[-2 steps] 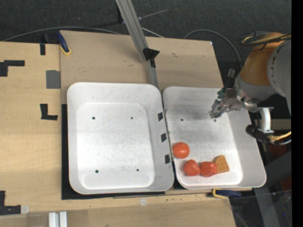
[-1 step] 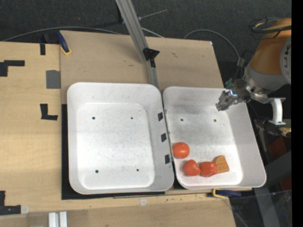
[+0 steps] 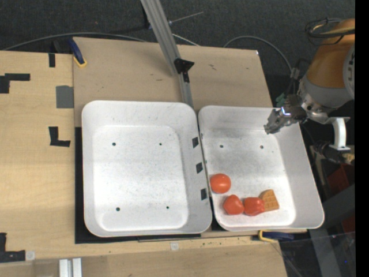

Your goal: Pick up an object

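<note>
In the right bin (image 3: 248, 137), near its front, lie an orange-red round fruit (image 3: 219, 183), a red tomato-like piece (image 3: 233, 204), another red piece (image 3: 253, 206) touching it, and a tan waffle-like block (image 3: 268, 200). My gripper (image 3: 274, 124) hangs at the bin's far right rim, well behind these objects and apart from them. Nothing shows between its fingers. The grey arm with its orange band (image 3: 330, 68) reaches in from the right.
The left bin (image 3: 138, 166) stands beside the right one, joined by black clips (image 3: 199, 167). A grey metal pole (image 3: 167, 36) slants down from the top to the bins' back edge. Cables run across the bench behind the bins.
</note>
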Motion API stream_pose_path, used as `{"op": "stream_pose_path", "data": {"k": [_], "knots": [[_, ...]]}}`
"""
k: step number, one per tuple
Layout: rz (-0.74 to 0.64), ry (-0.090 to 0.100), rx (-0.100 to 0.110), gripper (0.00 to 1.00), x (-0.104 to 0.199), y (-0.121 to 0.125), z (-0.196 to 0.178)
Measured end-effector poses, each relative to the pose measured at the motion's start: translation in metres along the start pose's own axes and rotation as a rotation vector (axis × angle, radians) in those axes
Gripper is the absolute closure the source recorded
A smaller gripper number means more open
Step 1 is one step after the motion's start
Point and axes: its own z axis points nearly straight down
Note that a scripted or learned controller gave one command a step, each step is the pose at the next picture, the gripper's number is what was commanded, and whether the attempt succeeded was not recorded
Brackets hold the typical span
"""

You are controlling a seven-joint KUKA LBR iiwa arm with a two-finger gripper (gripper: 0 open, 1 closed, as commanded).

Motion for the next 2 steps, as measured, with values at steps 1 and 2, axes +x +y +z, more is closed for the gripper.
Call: {"op": "stream_pose_path", "data": {"k": [1,2], "knots": [[-0.005,0.002,0.002,1.0,0.052,0.004,0.004],[-0.006,0.002,0.002,1.0,0.105,-0.006,-0.01]]}}
